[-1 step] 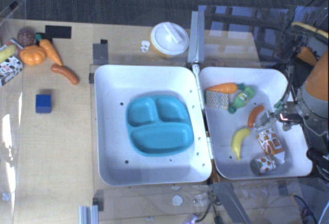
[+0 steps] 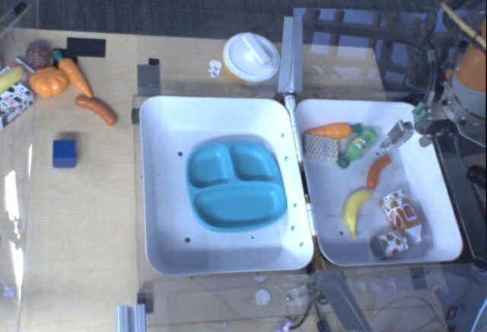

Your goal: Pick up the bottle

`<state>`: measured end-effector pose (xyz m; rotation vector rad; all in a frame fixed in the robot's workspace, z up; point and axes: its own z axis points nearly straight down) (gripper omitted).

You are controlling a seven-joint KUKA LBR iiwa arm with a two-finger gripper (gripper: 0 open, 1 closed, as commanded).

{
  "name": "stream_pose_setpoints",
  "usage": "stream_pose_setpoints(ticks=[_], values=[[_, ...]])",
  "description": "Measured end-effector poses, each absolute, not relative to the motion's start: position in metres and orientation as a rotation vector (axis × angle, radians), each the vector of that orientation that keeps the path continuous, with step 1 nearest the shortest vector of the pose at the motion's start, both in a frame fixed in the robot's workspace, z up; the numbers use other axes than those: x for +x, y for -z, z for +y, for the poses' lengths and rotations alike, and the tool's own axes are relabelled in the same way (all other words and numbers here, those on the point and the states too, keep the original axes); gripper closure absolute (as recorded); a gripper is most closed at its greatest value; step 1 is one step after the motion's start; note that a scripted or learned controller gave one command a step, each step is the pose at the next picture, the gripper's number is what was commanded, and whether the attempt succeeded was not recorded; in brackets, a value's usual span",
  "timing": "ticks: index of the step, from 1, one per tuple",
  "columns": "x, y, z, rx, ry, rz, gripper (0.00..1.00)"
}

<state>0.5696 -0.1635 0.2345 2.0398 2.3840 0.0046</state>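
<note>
The small green plastic bottle (image 2: 356,147) lies on its side in the upper middle of the right-hand shallow white bin (image 2: 445,235), its long axis running on a slant from lower left, where the cap end sits, to upper right. The two-finger metal gripper (image 2: 399,133) hovers just to the right of it and slightly higher in the frame, near but apart from it; how far its fingers stand apart I cannot tell, and nothing visibly sits between them. The coming move therefore seems to turn on a short shift leftward and down onto the bottle. Touching or just beside the bottle are one toy orange carrot (image 2: 329,130) and one speckled sponge-like block (image 2: 321,148). The same bin also holds one orange-red sausage (image 2: 378,170), one yellow banana (image 2: 353,209), one patterned carton (image 2: 400,210) and one printed can (image 2: 389,244). The left bin (image 2: 160,170) holds one blue divided plate (image 2: 236,184).
</note>
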Motion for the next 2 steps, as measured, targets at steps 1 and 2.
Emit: stream_pose_setpoints(ticks=[1,2], values=[[0.63,-0.184,-0.134,2.299,-0.002,2.138,0.0],[0.663,-0.094,-0.136,2.185,0.01,2.269,0.0]])
